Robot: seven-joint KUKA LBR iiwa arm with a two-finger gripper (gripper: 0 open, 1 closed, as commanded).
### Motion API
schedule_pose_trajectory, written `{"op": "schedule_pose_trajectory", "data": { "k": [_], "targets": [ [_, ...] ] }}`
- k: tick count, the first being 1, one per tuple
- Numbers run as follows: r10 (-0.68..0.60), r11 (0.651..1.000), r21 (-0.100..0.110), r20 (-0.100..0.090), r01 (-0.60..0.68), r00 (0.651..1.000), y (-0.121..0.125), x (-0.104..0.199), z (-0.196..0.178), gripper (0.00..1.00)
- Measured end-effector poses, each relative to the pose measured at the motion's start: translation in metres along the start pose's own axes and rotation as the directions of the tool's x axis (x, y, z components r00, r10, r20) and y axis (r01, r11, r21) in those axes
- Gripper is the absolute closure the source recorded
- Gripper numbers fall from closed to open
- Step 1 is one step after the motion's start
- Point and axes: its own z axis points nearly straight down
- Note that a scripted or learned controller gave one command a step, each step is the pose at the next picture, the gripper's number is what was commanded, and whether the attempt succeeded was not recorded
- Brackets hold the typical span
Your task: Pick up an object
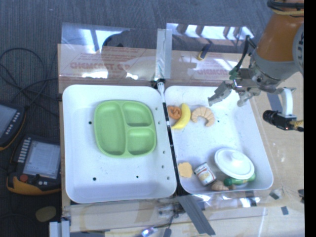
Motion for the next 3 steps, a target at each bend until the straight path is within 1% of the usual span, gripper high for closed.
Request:
{"op": "schedule_pose_trajectory", "data": {
  "k": [1, 2, 3],
  "targets": [
    [-0.081, 0.997, 0.001, 0.004, 0.081, 0.997, 0.069, -0.019, 0.100, 0.00],
    [0.041, 0.999, -0.014, 0.003, -0.041, 0.999, 0.058, -0.031, 0.175, 0.00],
    [0.039, 0.999, -0.014, 0.002, -0.039, 0.999, 0.059, -0.030, 0.168, 1.00]
  ]
}}
